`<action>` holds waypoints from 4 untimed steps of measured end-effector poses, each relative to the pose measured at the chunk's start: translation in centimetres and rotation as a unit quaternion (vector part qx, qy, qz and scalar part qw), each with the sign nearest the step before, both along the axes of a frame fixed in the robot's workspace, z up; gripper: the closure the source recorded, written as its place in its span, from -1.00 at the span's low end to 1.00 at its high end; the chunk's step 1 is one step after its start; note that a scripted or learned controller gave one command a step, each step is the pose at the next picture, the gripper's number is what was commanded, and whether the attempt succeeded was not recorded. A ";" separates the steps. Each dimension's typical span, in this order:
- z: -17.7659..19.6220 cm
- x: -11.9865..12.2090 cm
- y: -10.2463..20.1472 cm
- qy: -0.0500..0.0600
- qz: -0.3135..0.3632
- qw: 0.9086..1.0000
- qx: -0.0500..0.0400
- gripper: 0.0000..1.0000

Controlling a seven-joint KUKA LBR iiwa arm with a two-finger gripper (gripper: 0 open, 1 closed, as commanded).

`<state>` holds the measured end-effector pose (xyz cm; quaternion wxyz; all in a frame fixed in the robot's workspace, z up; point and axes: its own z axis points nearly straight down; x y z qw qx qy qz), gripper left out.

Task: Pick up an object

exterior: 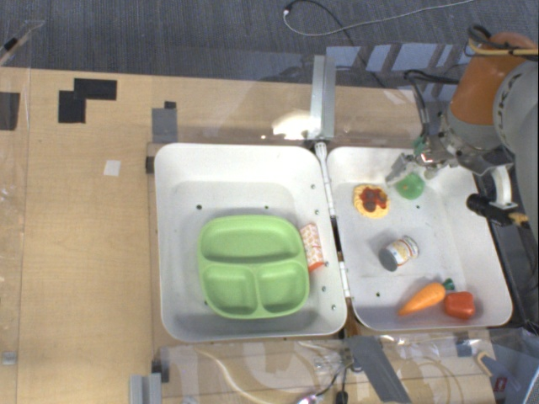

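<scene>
My gripper (410, 172) hangs over the far part of the right bin (472, 251), reaching in from the right below the orange band. A small green object (411, 188) lies right at its tip, touching or just under it. Whether the green object is gripped cannot be told from this view. Left of it lies a round yellow toy pizza with red topping (371, 200). In the middle of the bin a small silver can (398, 252) lies on its side. An orange carrot (424, 298) and a red pepper (460, 305) lie by the near edge.
The left bin (181, 225) holds a green divided plate (253, 266) and a small red-and-white packet (311, 246) against its right wall. A ridge (331, 225) separates the two bins. A metal post (323, 99) stands behind them.
</scene>
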<state>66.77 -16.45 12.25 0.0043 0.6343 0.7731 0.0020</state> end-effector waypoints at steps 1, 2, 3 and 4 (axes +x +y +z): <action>7.4 -1.0 4.2 0.000 -0.027 1.000 0.001 -1.00; -1.3 -2.5 2.7 0.000 0.051 0.999 0.000 -1.00; -2.0 -4.1 5.2 -0.015 0.006 1.000 -0.003 -1.00; 2.6 -7.1 5.1 0.001 0.048 0.999 0.000 -1.00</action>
